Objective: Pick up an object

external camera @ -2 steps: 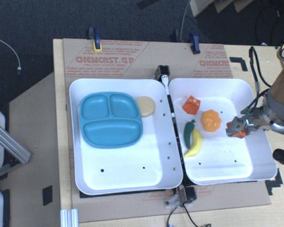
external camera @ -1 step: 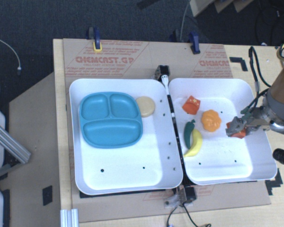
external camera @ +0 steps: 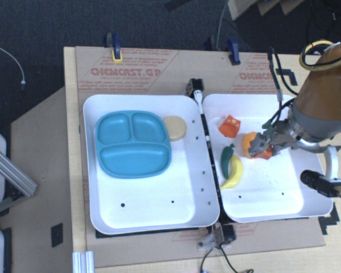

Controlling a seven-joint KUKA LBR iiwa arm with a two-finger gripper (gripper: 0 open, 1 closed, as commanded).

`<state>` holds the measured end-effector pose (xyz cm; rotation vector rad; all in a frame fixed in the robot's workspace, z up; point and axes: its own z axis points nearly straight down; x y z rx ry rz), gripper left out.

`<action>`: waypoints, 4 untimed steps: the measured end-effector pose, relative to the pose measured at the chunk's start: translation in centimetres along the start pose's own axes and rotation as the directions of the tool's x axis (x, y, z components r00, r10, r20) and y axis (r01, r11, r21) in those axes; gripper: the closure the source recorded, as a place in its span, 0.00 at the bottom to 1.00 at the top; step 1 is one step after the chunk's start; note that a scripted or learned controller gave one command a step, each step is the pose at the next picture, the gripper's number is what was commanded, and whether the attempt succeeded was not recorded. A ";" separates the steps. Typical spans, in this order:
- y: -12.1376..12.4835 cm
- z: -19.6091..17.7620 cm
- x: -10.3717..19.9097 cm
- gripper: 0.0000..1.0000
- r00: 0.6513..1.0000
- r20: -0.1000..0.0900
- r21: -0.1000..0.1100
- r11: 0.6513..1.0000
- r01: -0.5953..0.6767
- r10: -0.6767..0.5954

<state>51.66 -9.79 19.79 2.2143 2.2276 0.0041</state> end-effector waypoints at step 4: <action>5.2 -1.5 18.5 1.00 1.000 0.000 -0.001 1.000 -0.001 0.001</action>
